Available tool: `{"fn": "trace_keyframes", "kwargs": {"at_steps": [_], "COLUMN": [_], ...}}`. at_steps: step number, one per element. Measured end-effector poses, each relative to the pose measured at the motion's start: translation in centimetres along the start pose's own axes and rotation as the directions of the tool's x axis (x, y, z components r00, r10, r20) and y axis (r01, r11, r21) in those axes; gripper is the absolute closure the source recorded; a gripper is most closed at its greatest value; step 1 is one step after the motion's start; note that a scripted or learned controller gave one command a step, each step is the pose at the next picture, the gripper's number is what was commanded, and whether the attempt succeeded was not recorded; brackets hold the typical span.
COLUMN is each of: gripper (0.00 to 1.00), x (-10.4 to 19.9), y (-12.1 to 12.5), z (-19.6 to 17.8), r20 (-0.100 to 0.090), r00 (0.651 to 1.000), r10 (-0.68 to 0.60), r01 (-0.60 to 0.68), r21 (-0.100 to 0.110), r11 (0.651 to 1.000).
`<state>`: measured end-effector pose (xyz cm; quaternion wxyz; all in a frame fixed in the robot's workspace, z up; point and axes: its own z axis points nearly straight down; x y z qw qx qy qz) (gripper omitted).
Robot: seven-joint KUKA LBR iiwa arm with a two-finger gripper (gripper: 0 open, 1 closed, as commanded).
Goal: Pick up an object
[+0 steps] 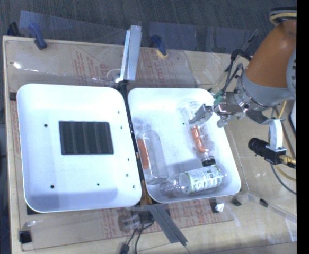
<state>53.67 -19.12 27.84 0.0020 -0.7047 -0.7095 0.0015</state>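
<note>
Camera view looks down at a slant on two shallow white plastic bins with rounded corners, set side by side on a pale wooden bench [64,232]. The left bin [32,184] has a smooth matte floor carrying a dark ribbed rectangular panel [86,137] near its middle.

The right bin [167,97] holds three clear plastic bottles. One clear bottle with an orange strip inside [149,153] lies lengthwise along the bin's left wall. A second, a small clear bottle with a coppery core and a dark cap [201,142], lies tilted toward the right side, cap pointing to the near edge. A third, a crinkled clear bottle with a green-and-white label [195,181], lies crosswise along the near wall, just beside the dark cap.

The arm's orange band and grey wrist enter from the right. The gripper [207,112] hangs over the bin's upper right corner, just above the far end of the coppery bottle; its metal fingers [197,113] look parted, with nothing seen between them.

A grey metal bar [129,54] stands between the bins at the far side.
</note>
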Motion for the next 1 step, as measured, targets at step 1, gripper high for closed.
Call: {"fn": "trace_keyframes", "kwargs": {"at_steps": [1], "gripper": [0.0], "x": [-1.89], "y": [1.82], "z": [7.23], "r20": [0.001], "r00": [0.996], "r10": [-0.09], "r01": [0.09], "r21": [0.001], "r11": [0.996]}}
